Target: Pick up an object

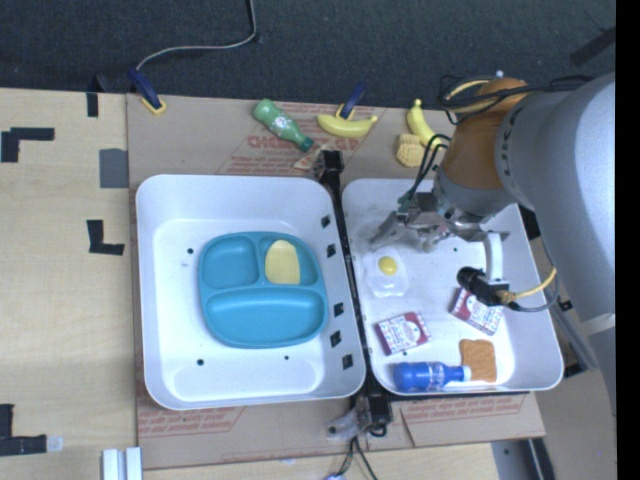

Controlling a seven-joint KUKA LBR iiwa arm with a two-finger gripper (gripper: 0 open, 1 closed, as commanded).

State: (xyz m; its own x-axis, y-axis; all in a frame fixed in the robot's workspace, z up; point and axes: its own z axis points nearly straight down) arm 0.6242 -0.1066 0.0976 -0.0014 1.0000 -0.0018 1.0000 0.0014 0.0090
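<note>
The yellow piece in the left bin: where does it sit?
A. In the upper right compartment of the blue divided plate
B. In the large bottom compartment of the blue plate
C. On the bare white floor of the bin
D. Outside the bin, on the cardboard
A: the yellow piece lies inside the upper right compartment of the blue divided plate, which rests in the left bin.

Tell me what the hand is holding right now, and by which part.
Nothing is held. The hand hangs with open fingers in the right bin, just above the fried egg, with nothing between them.
</note>
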